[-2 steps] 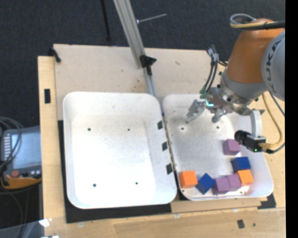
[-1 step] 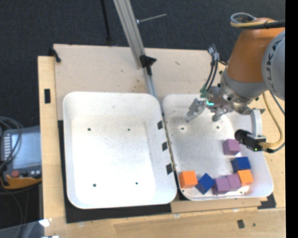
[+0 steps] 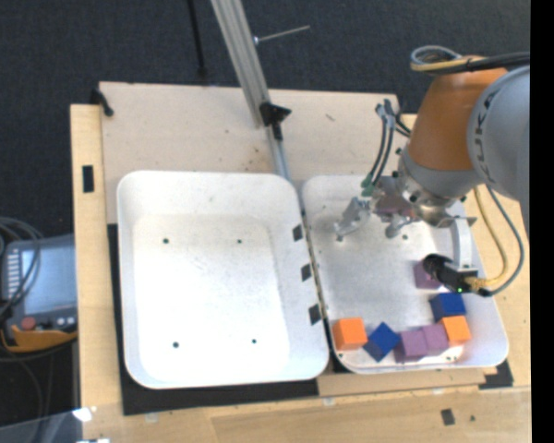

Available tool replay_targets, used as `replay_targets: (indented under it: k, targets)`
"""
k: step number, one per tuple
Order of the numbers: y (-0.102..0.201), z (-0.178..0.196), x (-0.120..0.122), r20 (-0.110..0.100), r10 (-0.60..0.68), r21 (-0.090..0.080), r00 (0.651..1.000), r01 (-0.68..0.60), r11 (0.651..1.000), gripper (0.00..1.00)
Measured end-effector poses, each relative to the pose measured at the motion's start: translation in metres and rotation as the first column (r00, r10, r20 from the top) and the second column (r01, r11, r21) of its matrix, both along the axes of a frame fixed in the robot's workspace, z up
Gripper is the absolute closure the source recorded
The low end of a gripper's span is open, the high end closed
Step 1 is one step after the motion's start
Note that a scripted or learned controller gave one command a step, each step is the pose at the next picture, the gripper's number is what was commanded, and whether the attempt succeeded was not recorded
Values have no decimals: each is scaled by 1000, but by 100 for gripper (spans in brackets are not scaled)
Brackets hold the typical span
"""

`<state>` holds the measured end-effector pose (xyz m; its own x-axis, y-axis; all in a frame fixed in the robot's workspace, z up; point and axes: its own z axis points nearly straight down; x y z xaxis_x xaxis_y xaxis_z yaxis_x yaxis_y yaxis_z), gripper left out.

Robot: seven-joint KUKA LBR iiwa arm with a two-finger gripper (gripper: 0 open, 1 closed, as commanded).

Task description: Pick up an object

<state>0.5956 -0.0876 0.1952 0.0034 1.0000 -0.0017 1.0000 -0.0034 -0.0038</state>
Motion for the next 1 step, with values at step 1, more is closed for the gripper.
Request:
replay_targets:
  k: [1]
  targets:
    - [-8,-57,6,-1,1,0,1000,-1,1000,0]
